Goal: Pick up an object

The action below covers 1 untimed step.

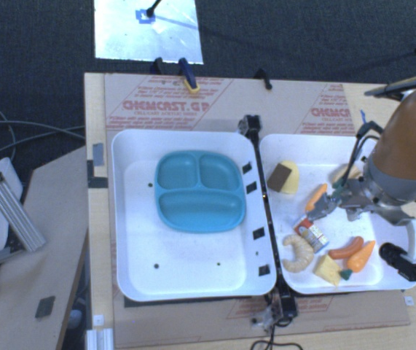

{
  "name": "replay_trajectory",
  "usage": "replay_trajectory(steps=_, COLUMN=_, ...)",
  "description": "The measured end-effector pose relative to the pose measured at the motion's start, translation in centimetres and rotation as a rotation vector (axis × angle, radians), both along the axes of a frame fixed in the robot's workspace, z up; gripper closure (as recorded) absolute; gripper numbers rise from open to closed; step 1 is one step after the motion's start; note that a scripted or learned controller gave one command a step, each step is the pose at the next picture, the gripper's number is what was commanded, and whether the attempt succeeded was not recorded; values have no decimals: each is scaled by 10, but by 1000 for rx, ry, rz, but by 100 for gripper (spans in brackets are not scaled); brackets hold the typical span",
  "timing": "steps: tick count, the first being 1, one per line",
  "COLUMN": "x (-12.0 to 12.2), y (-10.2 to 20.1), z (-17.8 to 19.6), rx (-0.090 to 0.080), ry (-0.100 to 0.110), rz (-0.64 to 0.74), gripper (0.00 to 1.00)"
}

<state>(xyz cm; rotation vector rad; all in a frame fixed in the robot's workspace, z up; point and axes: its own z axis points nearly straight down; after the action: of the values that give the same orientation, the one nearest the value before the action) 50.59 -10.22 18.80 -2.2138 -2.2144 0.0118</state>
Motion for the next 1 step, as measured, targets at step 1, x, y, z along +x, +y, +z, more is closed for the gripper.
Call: replay_trajectory(steps=1, x=3, y=0, z=6, rx=-2, ry=-14, rz=3, gripper=0)
